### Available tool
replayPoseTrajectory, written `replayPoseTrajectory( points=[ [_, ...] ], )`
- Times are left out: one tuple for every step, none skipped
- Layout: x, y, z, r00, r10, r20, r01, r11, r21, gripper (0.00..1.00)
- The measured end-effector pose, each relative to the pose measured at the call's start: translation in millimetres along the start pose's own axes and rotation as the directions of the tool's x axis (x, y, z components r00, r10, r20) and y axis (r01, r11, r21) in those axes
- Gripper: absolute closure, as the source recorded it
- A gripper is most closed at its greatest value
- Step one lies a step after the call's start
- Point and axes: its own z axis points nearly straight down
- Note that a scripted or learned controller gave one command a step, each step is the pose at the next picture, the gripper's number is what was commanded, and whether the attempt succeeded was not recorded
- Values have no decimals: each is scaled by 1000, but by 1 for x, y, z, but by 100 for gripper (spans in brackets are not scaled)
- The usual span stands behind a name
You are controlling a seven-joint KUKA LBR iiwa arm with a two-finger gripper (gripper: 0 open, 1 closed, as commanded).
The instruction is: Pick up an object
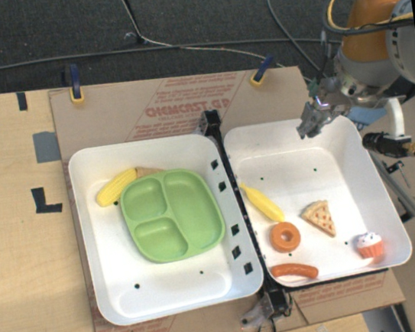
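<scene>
My gripper hangs over the far right corner of the right bin, above its back rim, with nothing seen between its fingers. In the right bin lie a yellow banana-like piece by the left wall, an orange ring, a pizza slice, a red sausage near the front wall and a small cupcake in the front right corner. All of these lie well in front of the gripper.
The left bin holds a green divided plate and a yellow corn cob at its back left. A black divider runs between the bins. Cables cross the dark floor behind the bench.
</scene>
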Motion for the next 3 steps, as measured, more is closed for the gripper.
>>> replayPoseTrajectory(
  points=[
    [1,-9,-53,1000,1,-1,-1,1000,2,100],
    [52,-26,-55,1000,-2,-2,2,1000,7,100],
    [104,-33,-36,1000,-3,-2,3,1000,10,100]
  ],
)
